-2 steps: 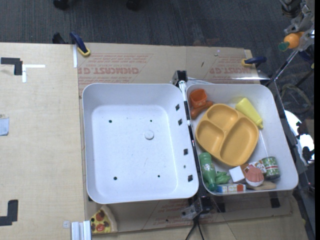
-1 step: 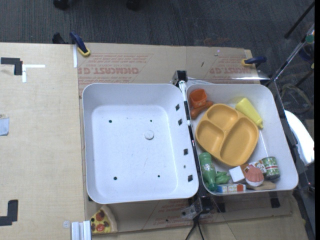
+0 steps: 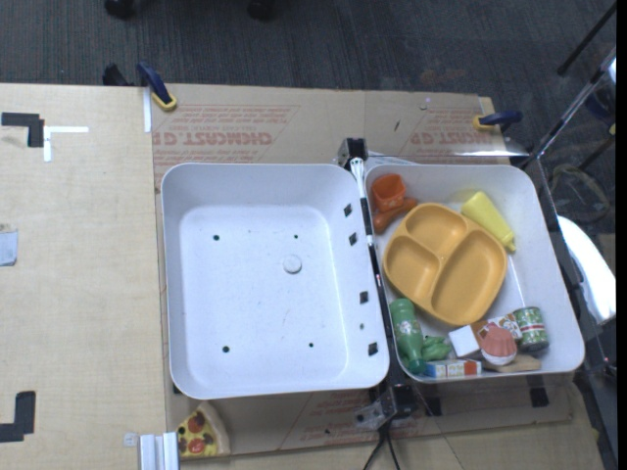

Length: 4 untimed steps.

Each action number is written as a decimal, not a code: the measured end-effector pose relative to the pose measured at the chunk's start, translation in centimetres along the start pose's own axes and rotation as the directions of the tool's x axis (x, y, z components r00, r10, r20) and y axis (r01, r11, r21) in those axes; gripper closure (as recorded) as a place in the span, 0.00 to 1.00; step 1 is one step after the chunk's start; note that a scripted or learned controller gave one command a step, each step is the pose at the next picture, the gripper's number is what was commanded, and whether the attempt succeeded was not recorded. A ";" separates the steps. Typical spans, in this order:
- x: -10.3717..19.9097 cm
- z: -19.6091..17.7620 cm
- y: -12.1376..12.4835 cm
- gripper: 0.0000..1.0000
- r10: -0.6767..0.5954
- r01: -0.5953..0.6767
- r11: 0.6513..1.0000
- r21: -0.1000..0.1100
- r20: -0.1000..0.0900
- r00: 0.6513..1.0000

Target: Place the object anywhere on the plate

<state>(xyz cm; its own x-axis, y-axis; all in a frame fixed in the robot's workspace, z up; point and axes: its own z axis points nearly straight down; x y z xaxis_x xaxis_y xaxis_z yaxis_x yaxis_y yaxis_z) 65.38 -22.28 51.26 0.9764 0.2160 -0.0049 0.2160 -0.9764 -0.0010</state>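
You cannot tell from this view whether the pincer is released or clenched; of the arm [image 3: 590, 274] you see a pale rounded stretch at the right edge, just outside the right bin [image 3: 529, 272]. Inside that bin lies the plate [image 3: 446, 262], yellow-orange with three compartments, sitting roughly in the middle. The loose things lie around it, and which one the task means you cannot tell. At the plate's 11 o'clock an orange cup [image 3: 388, 194] stands against the bin's left wall. At 1 o'clock a yellow bottle [image 3: 488, 218] lies tilted, touching the plate's rim. At 7 o'clock a green item [image 3: 405, 329] lies along the left wall. At 6 o'clock sits a small white block [image 3: 463, 341] with a small box [image 3: 456, 368] below it. At 5 o'clock is a red-and-white round thing [image 3: 498, 344] with a green can [image 3: 530, 329] just beside it. At the plate's 9 o'clock, the left bin [image 3: 245, 311] holds a small pale disc [image 3: 292, 264]. A toy pizza slice [image 3: 199, 434] lies on the bench at that bin's 7 o'clock.
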 end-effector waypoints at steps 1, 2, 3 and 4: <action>-0.2 0.6 -0.2 1.00 -0.005 0.005 1.000 0.001 0.001 1.000; -0.2 0.0 -0.2 1.00 0.011 -0.011 1.000 0.000 -0.001 1.000; 0.0 7.5 -0.3 1.00 0.013 -0.013 1.000 0.001 0.001 1.000; -0.4 -0.8 -0.3 1.00 0.007 -0.007 1.000 0.000 -0.003 1.000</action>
<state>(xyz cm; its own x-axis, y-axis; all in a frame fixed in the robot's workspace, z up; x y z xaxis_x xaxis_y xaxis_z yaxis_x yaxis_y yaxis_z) 64.91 -22.12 52.08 0.9778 0.2097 -0.0022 0.2097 -0.9778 -0.0010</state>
